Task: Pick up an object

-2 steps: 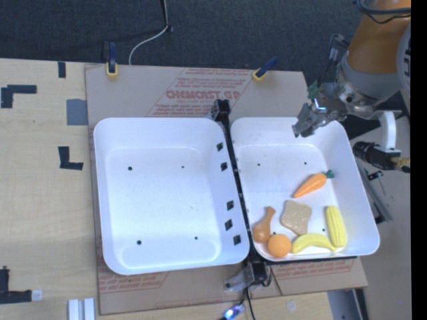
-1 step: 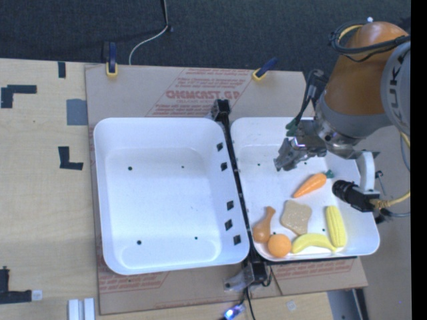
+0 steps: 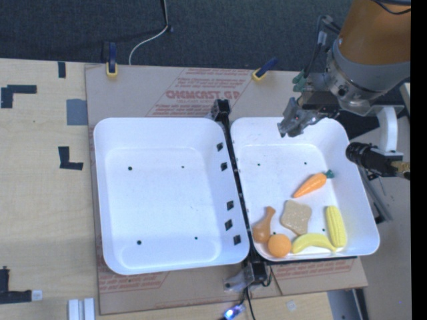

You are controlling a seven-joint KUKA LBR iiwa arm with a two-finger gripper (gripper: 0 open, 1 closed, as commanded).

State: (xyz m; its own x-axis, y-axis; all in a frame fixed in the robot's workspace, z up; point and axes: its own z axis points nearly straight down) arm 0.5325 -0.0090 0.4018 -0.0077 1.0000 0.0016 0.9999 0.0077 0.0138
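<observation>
— Jaws: how are they seen?
— Nothing is held between them; whether parted or closed on the gripper [image 3: 291,127] cannot be told.
— What is counted?
— Two bins [image 3: 107,179]. "CHEMCAST GP" is read on the cardboard [image 3: 200,92]. In the right bin [image 3: 267,145], lower right, five things: banana [image 3: 311,244], corn [image 3: 335,226], carrot [image 3: 311,185], bread slice [image 3: 295,216], orange [image 3: 279,246].

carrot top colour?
Green, a small leafy tip on the orange carrot in the right bin; camera view shows it.
</observation>
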